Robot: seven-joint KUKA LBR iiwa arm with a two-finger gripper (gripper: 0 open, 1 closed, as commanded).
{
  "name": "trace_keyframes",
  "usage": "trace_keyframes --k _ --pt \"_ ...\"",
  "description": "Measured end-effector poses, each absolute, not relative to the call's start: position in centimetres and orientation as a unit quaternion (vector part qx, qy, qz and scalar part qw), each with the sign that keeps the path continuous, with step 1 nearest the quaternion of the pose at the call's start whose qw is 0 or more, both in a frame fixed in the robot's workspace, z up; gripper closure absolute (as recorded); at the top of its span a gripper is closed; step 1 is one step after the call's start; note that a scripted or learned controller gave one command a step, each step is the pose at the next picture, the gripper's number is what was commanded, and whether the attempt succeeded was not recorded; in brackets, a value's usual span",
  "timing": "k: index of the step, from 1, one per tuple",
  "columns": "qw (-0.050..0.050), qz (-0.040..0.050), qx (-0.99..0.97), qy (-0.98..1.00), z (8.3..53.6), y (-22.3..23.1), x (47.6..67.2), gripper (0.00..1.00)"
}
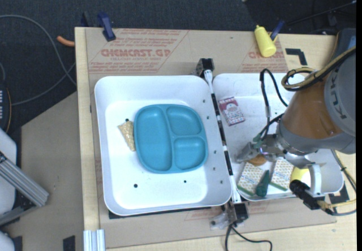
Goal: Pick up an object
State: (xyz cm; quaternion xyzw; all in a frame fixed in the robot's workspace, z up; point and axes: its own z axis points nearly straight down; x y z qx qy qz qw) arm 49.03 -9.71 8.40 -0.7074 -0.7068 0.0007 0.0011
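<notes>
- While the grey arm's two-finger gripper (261, 154) hangs low over the right white bin (249, 83), its fingers are hidden among clutter; whether they are spread or pinching, cannot tell
- Risk, as a judgement: several things crowd together under the tool, so a closing grasp may catch two at once or slip off an edge
- Likely target: small round brown object (258, 160), just beside the gripper, near a green-handled tool (263, 185) lying on a speckled flat packet (250, 177)
- Small maroon and white packet (231, 111) lies apart, flat, further up the same bin
- Left white bin (113, 91) bears a turquoise divided plastic plate (169, 137), a tan scrap (128, 133) touching its left edge
</notes>
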Motion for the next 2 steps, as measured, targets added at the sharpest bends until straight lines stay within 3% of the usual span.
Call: trace_keyframes --k 1,2 --pt "0.0 -0.0002 -0.707 -0.707 9.4 -9.7 49.1 1.0" --pt "0.0 -0.0008 -0.707 -0.708 18.5 -3.4 54.4 1.0"
